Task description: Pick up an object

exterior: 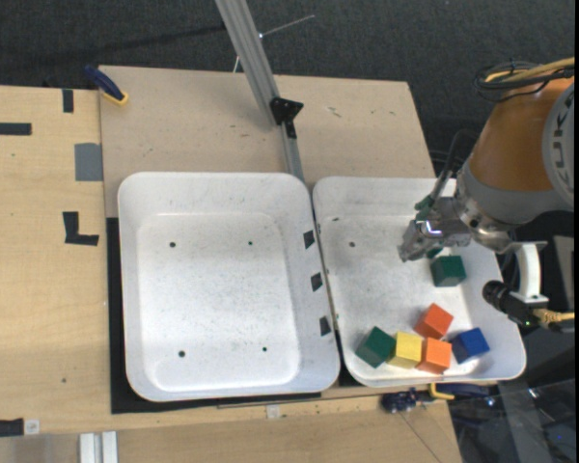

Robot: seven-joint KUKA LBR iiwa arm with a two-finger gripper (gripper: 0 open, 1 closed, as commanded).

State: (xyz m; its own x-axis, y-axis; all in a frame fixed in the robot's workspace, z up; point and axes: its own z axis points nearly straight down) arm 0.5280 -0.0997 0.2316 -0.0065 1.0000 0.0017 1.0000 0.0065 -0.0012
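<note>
I cannot tell how my gripper [427,239] is set, because it is a small dark cluster seen from above over the right bin [362,215]. A dark green block [449,270] lies on the bin floor just beside it, toward the near side; whether they touch is unclear. The block looks cube-like, so I see no long axis; its edges sit slightly turned against the bin walls. Further toward the near rim is a cluster: a green block [375,345], a yellow block [407,346], two orange blocks [437,320] [435,354], and a blue block [472,342]. The left bin [212,201] sits alongside on the bench [174,114].
</note>
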